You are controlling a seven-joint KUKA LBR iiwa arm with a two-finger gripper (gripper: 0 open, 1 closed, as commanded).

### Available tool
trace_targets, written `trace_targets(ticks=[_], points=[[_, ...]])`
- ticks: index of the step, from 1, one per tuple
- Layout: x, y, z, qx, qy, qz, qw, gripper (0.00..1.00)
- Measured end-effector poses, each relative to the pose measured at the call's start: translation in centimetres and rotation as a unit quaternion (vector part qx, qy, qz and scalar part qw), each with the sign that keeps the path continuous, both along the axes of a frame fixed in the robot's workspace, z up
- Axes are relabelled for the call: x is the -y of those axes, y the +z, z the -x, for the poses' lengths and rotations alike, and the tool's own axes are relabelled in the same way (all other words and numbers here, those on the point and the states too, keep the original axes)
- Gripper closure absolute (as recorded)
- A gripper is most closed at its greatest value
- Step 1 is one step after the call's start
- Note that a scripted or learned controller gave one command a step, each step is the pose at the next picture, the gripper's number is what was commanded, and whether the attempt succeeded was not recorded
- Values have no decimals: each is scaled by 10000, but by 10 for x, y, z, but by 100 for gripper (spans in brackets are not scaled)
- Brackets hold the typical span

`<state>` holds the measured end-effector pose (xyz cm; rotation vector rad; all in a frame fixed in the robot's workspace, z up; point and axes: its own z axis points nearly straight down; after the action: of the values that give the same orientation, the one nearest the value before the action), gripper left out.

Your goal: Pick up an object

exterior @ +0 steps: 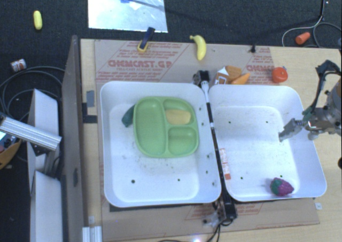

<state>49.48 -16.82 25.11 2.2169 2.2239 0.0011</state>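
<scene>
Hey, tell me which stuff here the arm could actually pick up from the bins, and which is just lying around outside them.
In the bins, near the pincer:
- strawberry toy, right bin
- green divided plate, left bin
- yellow piece on that plate
- dark green item beside the plate

Lying about:
- banana
- orange ball
- carrot-like pieces

A single fixed camera sits high above the desk (pixel 176 56), looking down at a slant. It stands far enough back to take in both white bins, the left bin (pixel 115 182) and the right bin (pixel 310 174), plus dark floor (pixel 240 0) beyond the desk's far edge and at its left.
</scene>
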Motion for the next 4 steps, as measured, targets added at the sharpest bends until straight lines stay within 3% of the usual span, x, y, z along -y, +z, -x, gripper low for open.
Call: trace_targets(ticks=[1,2,3,4], points=[[-107,-61,-54,-8,60,-21,10000,0],[-76,-95,-52,-15,-19,-2,10000,0],[-63,-169,-141,34,18,7,10000,0],[-63,-156,-138,18,16,-3,10000,100]])
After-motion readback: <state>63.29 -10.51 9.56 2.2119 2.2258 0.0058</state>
